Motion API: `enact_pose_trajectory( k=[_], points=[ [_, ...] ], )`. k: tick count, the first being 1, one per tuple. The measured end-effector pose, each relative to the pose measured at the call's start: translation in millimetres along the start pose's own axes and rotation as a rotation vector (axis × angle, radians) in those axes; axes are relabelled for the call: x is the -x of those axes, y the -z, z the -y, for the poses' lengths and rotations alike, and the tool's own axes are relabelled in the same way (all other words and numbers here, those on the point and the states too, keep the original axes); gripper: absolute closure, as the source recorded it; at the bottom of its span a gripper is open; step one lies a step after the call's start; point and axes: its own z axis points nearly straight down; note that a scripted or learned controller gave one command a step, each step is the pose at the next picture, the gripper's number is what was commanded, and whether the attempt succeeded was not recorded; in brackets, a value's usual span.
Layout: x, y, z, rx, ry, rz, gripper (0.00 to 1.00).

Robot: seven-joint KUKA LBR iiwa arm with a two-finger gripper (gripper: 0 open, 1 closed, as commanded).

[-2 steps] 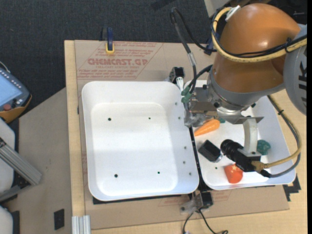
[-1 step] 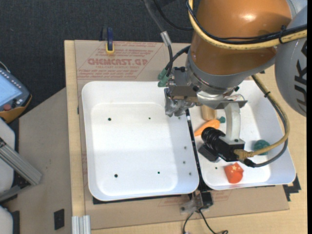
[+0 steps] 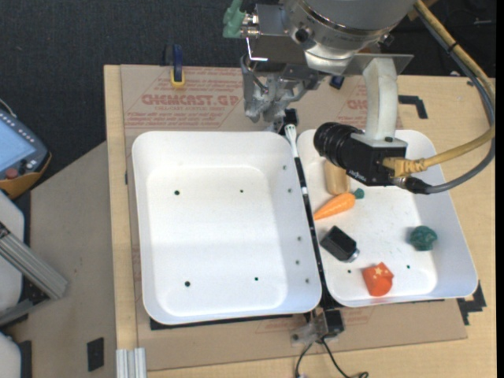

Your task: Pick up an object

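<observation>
The grey arm's two-finger gripper [image 3: 272, 105] hangs above the far rim between the two shallow white bins; whether it is spread or closed cannot be told. In the right white bin [image 3: 449, 266] lie an orange plastic carrot [image 3: 335, 205], a small black block [image 3: 339, 243], a red pepper-like toy [image 3: 378, 279], a teal ball [image 3: 423, 238] and a tan wooden cylinder [image 3: 336, 179].

Fixed overhead camera, slanting down on both bins [image 3: 150, 211].
</observation>
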Motion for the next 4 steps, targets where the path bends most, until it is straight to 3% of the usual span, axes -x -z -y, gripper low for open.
enact_pose_trajectory(
  k=[1,2,4],
  points=[
    [11.9,-10.0,1.6,-0.021,-0.011,0.011,1.00],
    [11.6,-10.1,1.7,-0.021,-0.009,0.011,0.00],
    [11.6,-10.1,1.7,-0.021,-0.009,0.011,0.00]
  ],
)
